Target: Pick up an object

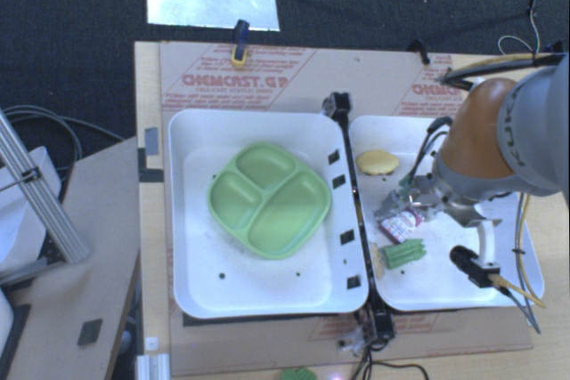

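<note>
I see three candidate objects, all in the right shallow white bin [445, 296]. A small pink-and-white crinkled packet [400, 226] sits left of the bin's centre. A green ridged plastic piece [403, 254] lies just beside it at 6 o'clock, close to the bin's left wall. A flat round yellow disc [378, 162] is at 12 o'clock from the packet, apart from it, near the bin's upper left corner.

The gripper [403, 202] is low over the packet's top edge. Metal parts and cabling crowd the tip, so I can't tell how the fingers stand, and I can't confirm anything is held. The packet looks to be lying on the bin floor.

The grey arm with orange band [499, 142] comes in from 3 o'clock and covers the bin's upper right part. A black cable connector [470, 266] hangs at 4 o'clock from the packet, with yellow wires trailing over the bin's right edge.

At 9 o'clock, the left shallow white bin [191, 280] holds a light green divided plastic plate [270, 200] with three compartments, about centred. Both bins sit on a cardboard sheet with red lettering [236, 77].
</note>
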Tool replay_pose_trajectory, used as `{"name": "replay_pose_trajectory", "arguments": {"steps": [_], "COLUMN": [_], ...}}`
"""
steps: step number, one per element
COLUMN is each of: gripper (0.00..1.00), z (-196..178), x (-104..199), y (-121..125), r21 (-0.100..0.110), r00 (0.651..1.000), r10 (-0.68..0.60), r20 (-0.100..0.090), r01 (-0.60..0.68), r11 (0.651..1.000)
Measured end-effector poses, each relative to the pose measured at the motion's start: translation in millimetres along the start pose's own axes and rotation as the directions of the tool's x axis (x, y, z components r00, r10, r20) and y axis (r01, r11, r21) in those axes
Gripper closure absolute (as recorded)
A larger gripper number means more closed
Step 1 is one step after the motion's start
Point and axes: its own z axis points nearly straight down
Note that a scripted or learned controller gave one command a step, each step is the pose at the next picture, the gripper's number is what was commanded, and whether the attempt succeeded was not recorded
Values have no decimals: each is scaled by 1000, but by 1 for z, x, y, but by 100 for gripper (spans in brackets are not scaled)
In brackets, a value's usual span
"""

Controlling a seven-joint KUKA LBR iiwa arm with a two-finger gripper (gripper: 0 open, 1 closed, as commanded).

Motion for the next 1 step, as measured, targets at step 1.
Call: {"name": "replay_pose_trajectory", "arguments": {"steps": [1], "gripper": [100], "z": [-12], "x": [-3], "y": [3], "r21": [-7], "r00": [1000], "r10": [3], "r20": [3], "r01": [-3], "r11": [1000]}}
